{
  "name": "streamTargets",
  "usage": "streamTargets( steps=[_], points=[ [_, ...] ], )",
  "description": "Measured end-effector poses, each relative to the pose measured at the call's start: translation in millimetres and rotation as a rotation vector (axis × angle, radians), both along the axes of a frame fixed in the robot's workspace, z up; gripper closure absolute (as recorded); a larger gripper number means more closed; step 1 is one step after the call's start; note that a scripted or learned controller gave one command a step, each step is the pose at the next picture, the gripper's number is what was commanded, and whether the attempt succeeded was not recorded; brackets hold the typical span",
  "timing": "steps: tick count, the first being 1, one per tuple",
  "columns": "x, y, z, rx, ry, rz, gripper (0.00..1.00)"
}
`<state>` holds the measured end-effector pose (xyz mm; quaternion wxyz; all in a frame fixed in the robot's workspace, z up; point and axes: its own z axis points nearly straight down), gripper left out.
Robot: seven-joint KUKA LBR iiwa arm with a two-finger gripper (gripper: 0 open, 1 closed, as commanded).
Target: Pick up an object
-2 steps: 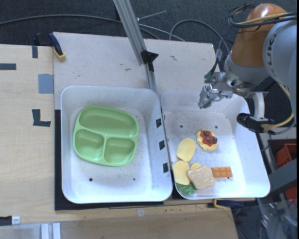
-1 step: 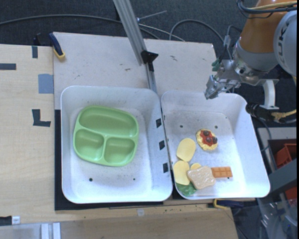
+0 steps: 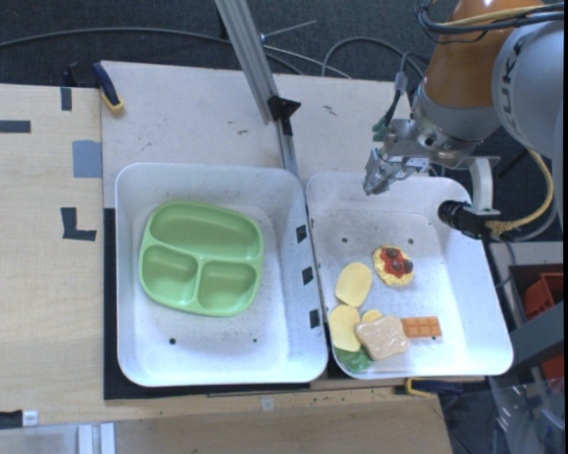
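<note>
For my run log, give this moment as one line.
gripper: over right bin far edge, holding nothing | toy foods: right bin's near half | green tray: left bin

Two bins sit side by side on the table (image 3: 38, 282), the left bin (image 3: 133, 348) with a plate (image 3: 202, 257) in it, the right bin (image 3: 473, 339) with toy food (image 3: 383, 312) near its front, and the claw (image 3: 379, 180) over its back edge.
</note>
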<state>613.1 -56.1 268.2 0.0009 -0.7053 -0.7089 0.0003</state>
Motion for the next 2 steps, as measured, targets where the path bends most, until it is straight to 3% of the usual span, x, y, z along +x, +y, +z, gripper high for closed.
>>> streamTargets(
  steps=[2],
  points=[
    [-41, 107, -31, 0.000, 0.003, 0.001, 1.00]
  ],
)
